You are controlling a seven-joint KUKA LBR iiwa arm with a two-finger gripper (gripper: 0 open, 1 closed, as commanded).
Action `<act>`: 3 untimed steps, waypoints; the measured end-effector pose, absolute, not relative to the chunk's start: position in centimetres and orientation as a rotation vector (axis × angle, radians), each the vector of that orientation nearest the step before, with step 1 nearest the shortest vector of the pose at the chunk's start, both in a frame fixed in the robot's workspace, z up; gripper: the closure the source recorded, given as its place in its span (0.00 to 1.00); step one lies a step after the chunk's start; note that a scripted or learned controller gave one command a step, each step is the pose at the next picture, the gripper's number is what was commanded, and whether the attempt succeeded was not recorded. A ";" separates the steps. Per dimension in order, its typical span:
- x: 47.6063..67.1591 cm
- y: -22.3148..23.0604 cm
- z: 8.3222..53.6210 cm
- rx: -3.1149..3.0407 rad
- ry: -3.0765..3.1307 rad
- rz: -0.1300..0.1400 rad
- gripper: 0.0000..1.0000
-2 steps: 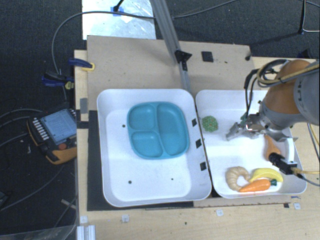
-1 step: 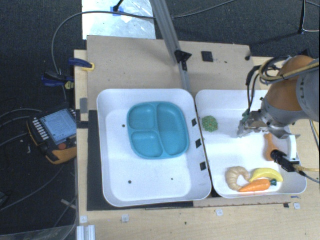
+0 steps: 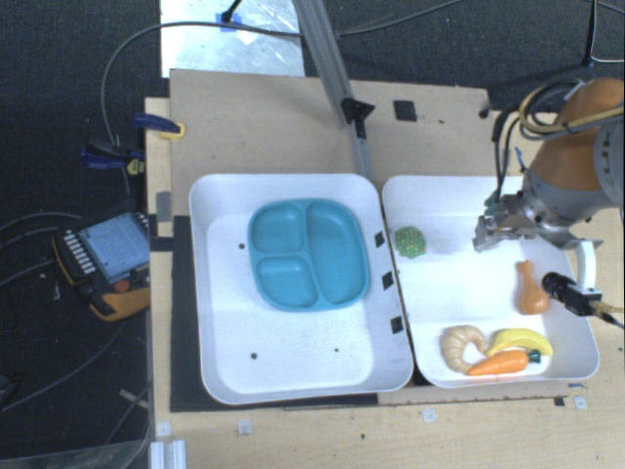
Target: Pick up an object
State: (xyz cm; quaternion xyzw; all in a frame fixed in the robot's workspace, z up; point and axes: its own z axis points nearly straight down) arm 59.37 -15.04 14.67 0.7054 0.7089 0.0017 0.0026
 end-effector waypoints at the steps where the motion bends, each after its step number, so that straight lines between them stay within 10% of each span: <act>1: 59.7 -14.9 19.0 2.212 2.224 0.005 1.00; 3: 59.3 -8.4 25.0 2.210 2.233 0.004 1.00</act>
